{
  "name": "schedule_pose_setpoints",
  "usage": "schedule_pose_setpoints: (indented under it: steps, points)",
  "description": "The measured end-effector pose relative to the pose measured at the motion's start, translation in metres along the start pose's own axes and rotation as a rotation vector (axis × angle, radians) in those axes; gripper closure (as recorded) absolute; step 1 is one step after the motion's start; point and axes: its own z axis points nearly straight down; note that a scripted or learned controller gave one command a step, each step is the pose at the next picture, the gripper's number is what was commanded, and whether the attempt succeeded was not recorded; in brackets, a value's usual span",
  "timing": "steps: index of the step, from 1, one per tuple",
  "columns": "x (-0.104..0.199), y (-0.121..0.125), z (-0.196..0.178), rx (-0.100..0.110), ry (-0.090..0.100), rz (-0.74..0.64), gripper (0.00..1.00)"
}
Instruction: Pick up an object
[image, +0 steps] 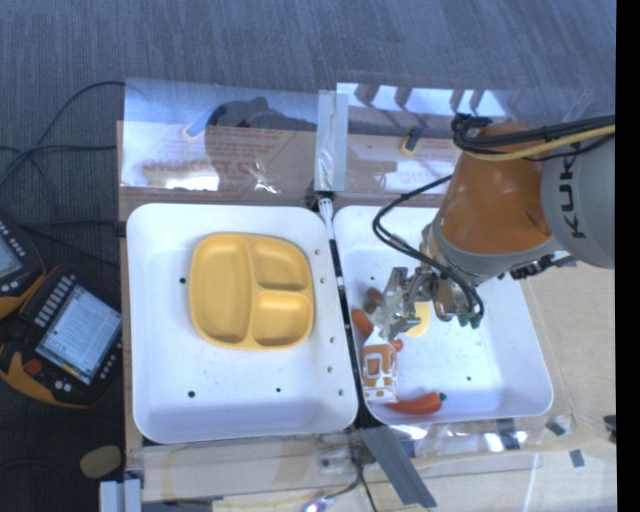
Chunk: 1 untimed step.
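Note:
My gripper hangs over the left part of the right bin, below the orange wrist band. Its fingers point down among a small cluster of objects. Under and beside it lie a small brown piece, an orange-red piece and a pale yellow object. Just in front of these stands an orange and white carton. A red chilli pepper rests near the bin's front wall. I see nothing clearly caught between the fingers.
The left bin holds a yellow divided plate. A ridge where the two bins meet runs close to the gripper's left. Cables loop from the arm over the right bin's back. A handheld controller lies off the bench at left.

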Motion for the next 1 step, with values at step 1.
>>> schedule_pose_setpoints:
  steps: [1]
  points:
    - [-0.0013, -0.0001, -0.0094, 0.002, -0.003, 0.0, 1.0]
